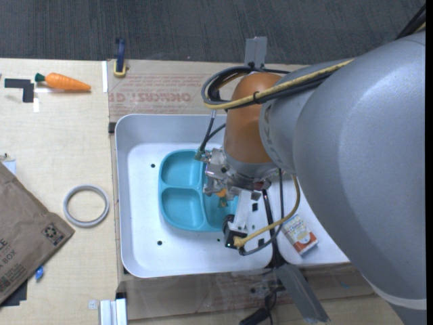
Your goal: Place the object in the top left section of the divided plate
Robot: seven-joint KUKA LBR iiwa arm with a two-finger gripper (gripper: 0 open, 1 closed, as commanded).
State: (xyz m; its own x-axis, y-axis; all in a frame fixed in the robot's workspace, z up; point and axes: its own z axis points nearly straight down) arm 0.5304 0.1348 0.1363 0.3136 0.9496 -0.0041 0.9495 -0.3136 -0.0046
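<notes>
- A blue divided plate is seen lying in a white bin.
- The plate's right part is covered by the grey arm, whose orange band sits above the plate.
- The claw is placed over the plate's right side.
- A small carton lies right of the plate.
- A tape ring lies left of the plate, on the worktop.
- A toy carrot is found far up-left of the plate.

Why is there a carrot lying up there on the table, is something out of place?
Nothing looks spilled or broken. The carrot lies on the wooden bench, outside the white bin that holds the blue divided plate. A tape ring also sits out there. A small carton lies askew in the bin.
</notes>
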